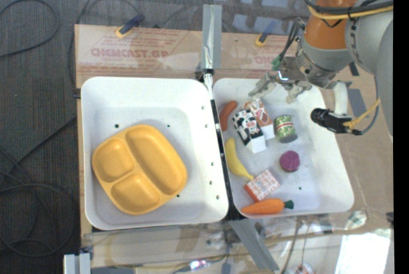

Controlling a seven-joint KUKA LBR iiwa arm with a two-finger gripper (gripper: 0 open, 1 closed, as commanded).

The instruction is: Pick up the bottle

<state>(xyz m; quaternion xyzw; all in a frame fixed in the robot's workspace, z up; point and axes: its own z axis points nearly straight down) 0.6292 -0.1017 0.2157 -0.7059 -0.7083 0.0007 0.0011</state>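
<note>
Arm comes in from upper right of the frame, orange band above the wrist, end effector point(279, 85) over the upper edge of the right bin point(332, 193), fingers spread apart with nothing between them. Bottle: which item is it, hard to tell; best guess is the black-and-white patterned item point(245, 126) at upper middle of the right bin, just below and left of the end effector, not touched. Beside it a green can point(285, 128), purple round thing point(289, 161), banana point(235, 160), red-white box point(262, 185), carrot point(263, 207) at the bin's lower edge, sausage point(227, 112) at the upper left. Left bin point(102, 91) holds a yellow divided tray point(139, 168), lower left.
</note>
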